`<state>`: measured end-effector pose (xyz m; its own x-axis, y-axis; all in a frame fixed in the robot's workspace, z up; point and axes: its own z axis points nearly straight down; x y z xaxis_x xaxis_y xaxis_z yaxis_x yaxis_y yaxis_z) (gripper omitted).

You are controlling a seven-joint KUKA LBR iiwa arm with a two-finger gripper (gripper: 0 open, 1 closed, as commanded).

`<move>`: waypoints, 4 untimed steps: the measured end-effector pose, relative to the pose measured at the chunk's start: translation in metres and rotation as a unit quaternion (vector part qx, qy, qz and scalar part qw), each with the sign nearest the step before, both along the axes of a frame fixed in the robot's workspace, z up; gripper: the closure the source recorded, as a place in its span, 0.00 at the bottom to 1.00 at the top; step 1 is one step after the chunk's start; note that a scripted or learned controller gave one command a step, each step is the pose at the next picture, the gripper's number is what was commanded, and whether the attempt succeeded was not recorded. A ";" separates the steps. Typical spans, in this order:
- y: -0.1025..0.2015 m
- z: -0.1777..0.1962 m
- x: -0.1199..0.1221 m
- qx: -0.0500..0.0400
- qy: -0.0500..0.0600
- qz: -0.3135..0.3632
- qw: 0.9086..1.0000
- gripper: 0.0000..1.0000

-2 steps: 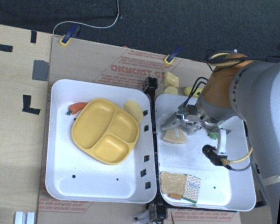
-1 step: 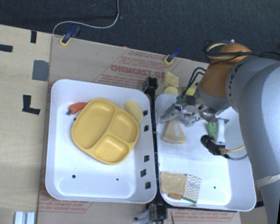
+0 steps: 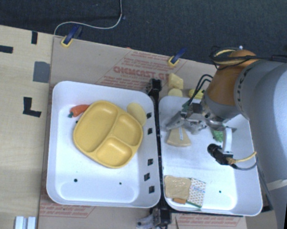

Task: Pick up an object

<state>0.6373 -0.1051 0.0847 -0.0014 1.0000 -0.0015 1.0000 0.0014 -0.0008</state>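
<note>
The right of the view is being filled by the grey arm (image 3: 277,113), and its orange band (image 3: 223,88) is being shown above the wrist, over the far part of the right bin (image 3: 227,193). The left bin (image 3: 58,142) is being occupied mostly by a yellow divided plate (image 3: 108,133), which is being seen tilted slightly, with three compartments. At its far right edge a pale yellow rounded piece (image 3: 137,112) is being touched by the plate, and at its far left an orange carrot-like piece (image 3: 79,110) is being partly hidden beneath the rim.

The gripper (image 3: 184,124) is being held low over the far left part of the right bin, with its metal fingers being spread apart and pointed towards the left and near side. A pale wedge-shaped piece (image 3: 178,137) is being seen lying on the bin floor just beside and beneath the fingertips; whether it is being touched cannot be told, and it is not being gripped between the fingers.

In the near left corner of the right bin a tan sponge-like square (image 3: 177,188) is being shown lying flat, with a small printed packet (image 3: 196,192) touching its right side. Beyond the bins, two small pale yellow pieces (image 3: 175,85) are being seen on the cardboard.
</note>
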 end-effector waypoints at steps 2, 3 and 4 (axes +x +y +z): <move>0.003 0.000 0.004 0.000 0.001 0.000 1.000 0.00; -0.007 0.000 0.030 0.001 0.000 0.001 1.000 0.00; -0.007 0.009 0.030 0.001 0.000 0.001 1.000 1.00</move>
